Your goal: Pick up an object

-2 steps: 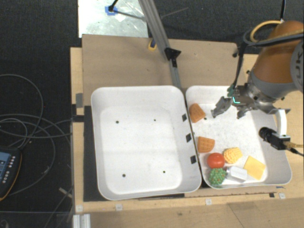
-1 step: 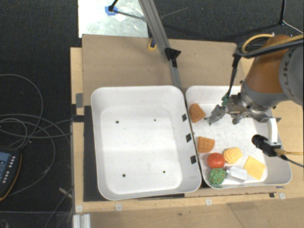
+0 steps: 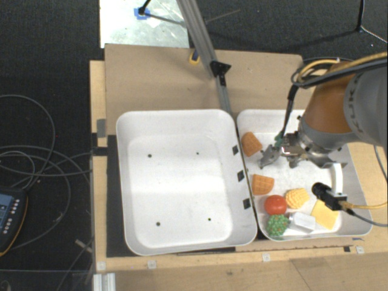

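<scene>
Fingers of the gripper [image 3: 271, 156] are pointing left over the right bin [image 3: 357, 223], dark and small; whether they are spread or pressed together, cannot tell. Nothing is showing between them.

Camera view: the right bin is holding the toy foods. An orange bread-like piece [image 3: 251, 143] is lying near the bin's left wall, just beside the fingertips. An orange wedge [image 3: 262, 183] is sitting below it. A red tomato [image 3: 276, 204], green broccoli [image 3: 278, 225], yellow corn piece [image 3: 296, 197], white block [image 3: 303, 221] and yellow cheese wedge [image 3: 324, 214] are clustering at the near edge. The left bin [image 3: 130, 126] is lying beside it on the table [image 3: 151, 71].

The arm [image 3: 339, 111] is reaching in from the right, orange band above the wrist, hovering over the bin's middle.
</scene>
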Tool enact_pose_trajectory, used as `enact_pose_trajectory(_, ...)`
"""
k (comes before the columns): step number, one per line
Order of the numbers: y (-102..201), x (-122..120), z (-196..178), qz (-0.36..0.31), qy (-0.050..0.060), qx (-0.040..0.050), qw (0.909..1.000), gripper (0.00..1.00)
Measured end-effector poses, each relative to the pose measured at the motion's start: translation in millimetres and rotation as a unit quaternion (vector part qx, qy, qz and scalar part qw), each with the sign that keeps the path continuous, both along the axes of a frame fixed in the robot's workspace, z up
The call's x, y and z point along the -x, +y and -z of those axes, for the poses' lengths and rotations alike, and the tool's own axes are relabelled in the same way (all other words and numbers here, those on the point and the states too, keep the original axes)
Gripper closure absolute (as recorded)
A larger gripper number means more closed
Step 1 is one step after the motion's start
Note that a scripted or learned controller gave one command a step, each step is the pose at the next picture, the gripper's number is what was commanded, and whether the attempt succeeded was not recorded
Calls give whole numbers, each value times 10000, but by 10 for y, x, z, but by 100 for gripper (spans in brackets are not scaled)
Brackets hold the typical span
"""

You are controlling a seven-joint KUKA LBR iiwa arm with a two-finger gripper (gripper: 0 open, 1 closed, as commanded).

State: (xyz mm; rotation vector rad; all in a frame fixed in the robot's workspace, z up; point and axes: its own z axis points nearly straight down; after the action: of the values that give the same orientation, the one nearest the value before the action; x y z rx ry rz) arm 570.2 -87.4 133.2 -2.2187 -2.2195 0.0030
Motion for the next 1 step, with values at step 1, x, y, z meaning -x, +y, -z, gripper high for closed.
enact_pose_trajectory(1, 4, 2, 448, -1, -6, 1, 10000, 0)
